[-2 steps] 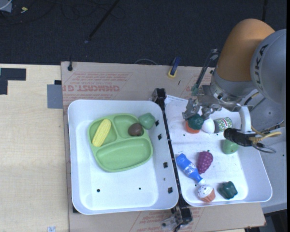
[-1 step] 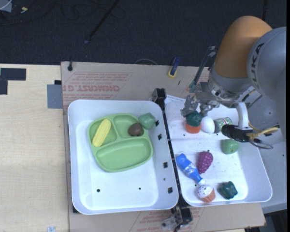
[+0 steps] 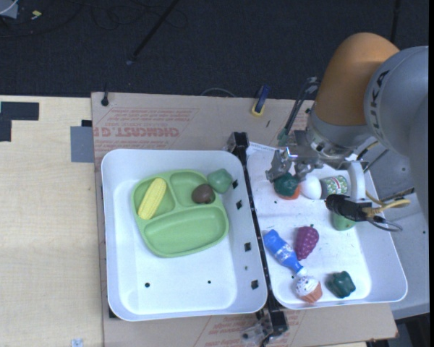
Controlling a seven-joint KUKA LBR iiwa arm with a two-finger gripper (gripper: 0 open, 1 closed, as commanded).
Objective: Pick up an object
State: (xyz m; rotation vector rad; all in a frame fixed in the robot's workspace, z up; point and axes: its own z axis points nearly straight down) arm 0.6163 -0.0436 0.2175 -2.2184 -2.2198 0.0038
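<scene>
We're at the approach stage in the right bin [image 3: 390, 280]: tool [image 3: 286, 170] sits low at the bin's far-left corner, right over a green-and-orange toy [image 3: 286, 187] beside a white egg [image 3: 312, 188]. Can't tell the tool's opening or whether it grips. Next we need a closure, then a lift to confirm.

Robotics lab: test bins [image 3: 123, 266], taped bench [image 3: 36, 215].

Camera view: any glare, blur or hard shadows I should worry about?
Camera view: even, soft lighting; mild glare on the white bins' rims; only faint shadows beside the green tray; the arm's orange band looms large and slightly soft; small items like the blue bottle look coarse.
</scene>
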